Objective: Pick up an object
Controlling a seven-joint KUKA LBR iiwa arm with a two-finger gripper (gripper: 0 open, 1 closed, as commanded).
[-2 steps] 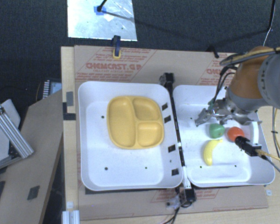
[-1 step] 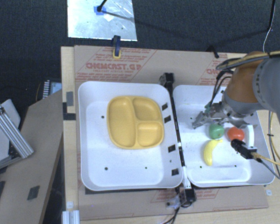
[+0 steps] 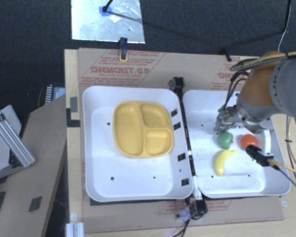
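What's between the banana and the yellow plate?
Camera view: only the black centre strip. The rest of the stretch from the banana to the plate is bare white floor.

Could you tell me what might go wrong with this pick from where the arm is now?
1. The gripper sits just above the green object, which looks rounded, so it may roll or slip out of a grasp.
2. The orange object and the yellow banana lie close to it in the right bin, so coming down could nudge a neighbour instead of picking cleanly.
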